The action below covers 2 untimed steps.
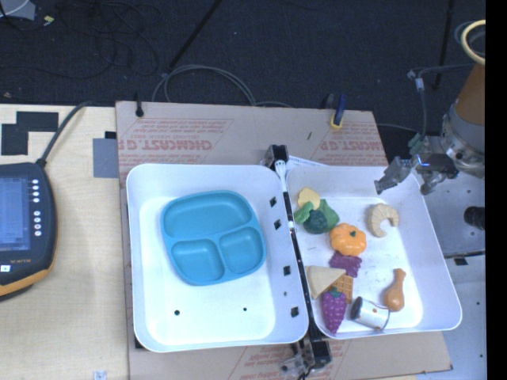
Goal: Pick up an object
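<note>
2 white bins sit side by side on a tabletop (79,307). The left bin (146,291) holds a blue divided plate (212,237). The right bin (440,291) holds toy foods, including an orange pumpkin (348,239) and a croissant (382,218), loosely scattered, likely so each can be grasped. The claw (413,174) hovers over the bin's upper right edge, jaws apart and empty.

text: red print "CHEMCAST" read upside down | on: flat brown cardboard sheet (238,137) under the bins | second red print at bottom edge: illegible
</note>
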Available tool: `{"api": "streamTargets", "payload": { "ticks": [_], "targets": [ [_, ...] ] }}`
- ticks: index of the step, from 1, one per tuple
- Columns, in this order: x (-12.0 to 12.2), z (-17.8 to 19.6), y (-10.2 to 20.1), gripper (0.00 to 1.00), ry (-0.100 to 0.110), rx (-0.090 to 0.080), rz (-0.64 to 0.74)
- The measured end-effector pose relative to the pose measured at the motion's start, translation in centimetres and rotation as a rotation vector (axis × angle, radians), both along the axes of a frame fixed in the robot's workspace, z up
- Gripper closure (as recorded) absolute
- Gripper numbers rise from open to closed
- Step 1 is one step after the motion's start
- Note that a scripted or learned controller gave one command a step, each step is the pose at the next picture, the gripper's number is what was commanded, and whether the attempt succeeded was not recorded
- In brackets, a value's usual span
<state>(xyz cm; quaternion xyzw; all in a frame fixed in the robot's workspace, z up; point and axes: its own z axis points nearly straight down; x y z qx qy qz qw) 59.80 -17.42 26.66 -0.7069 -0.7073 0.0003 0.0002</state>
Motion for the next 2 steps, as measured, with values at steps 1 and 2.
{"api": "streamTargets", "payload": {
  "ticks": [1, 2],
  "targets": [
    [-3.4, -12.7, 2.6, 0.0, 0.015, 0.005, 0.0],
    [-6.4, -18.2, 5.9, 0.0, 0.005, 0.002, -0.002]
  ]
}}
